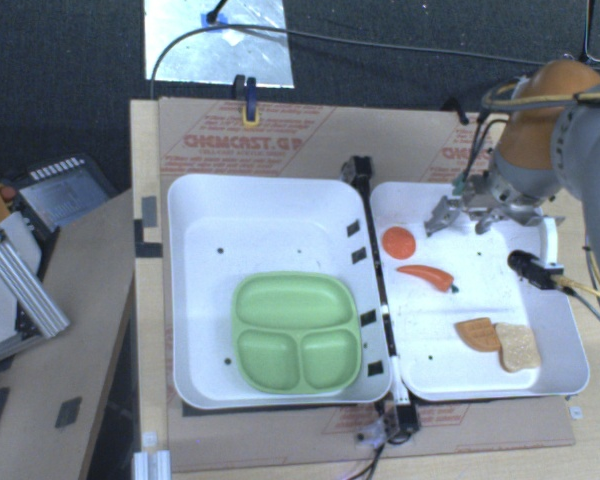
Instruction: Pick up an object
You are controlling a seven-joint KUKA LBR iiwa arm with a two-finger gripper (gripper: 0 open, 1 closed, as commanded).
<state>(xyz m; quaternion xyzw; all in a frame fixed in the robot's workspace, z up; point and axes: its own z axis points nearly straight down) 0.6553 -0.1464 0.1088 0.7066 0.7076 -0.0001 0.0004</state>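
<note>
The right bin (565, 368) holds a round orange-red slice (398, 240) near its upper left and a red chili pepper (425, 276) just below that. A brown bread-like piece (477, 334) and a paler toast piece (518, 347) lie side by side near the front. My gripper (460, 220) hangs over the back of this bin, to the right of the orange slice and above it. Its fingers are spread open with nothing between them.
In the left bin (195, 268) a green divided plate (295, 330) lies toward the front. A black divider with clips (370, 268) runs between the two bins. The grey arm with its orange band (550, 118) reaches in from the upper right.
</note>
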